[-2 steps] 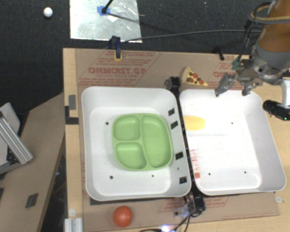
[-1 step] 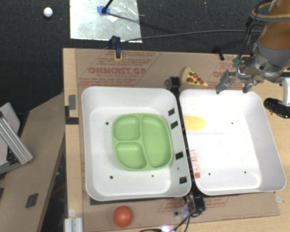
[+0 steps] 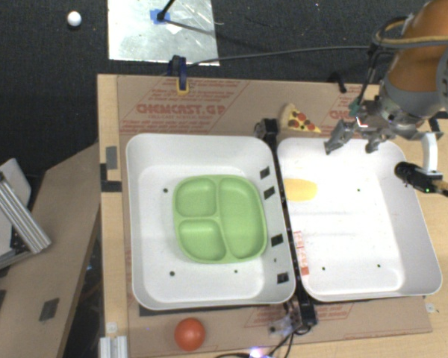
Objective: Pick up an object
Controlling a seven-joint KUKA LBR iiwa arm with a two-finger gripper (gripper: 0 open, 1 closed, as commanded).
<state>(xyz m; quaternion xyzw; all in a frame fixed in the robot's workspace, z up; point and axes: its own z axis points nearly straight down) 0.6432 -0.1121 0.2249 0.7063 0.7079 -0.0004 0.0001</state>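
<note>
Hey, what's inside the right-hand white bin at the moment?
The right bin holds one flat yellow piece near its left wall. The gripper hangs over its far edge, fingers apart, gripping nothing; nothing else shows inside.

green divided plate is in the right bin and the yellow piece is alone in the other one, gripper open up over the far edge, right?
Not quite: the camera view shows the green divided plate in the left bin, not the right one. The yellow piece lies alone in the right bin, and the gripper hangs open over that bin's far edge.
</note>
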